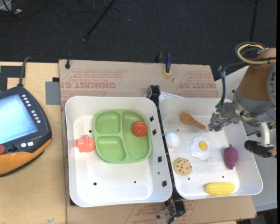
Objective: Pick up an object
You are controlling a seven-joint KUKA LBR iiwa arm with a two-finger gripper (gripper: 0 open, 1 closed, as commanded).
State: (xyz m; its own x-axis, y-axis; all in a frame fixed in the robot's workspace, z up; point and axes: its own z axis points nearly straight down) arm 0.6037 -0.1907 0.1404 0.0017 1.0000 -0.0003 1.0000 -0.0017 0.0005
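The pincer (217, 123) hovered over the right bin (252, 181) near the drumstick (192, 121); whether it was spread could not be told.

Even, diffuse overhead light falls across the two shallow white plastic bins (114, 195), which read bright but keep their detail. Shadows are soft and short, tucked close under the green three-compartment plastic tray (122, 154) and the yellow toy corn cob (220, 188). The lit screen of the grey-and-orange handheld control pendant (16, 125) glows pale blue, nearly washed out. The dark carpeted floor (154, 27) sits dim and grainy. Focus is slightly soft throughout.
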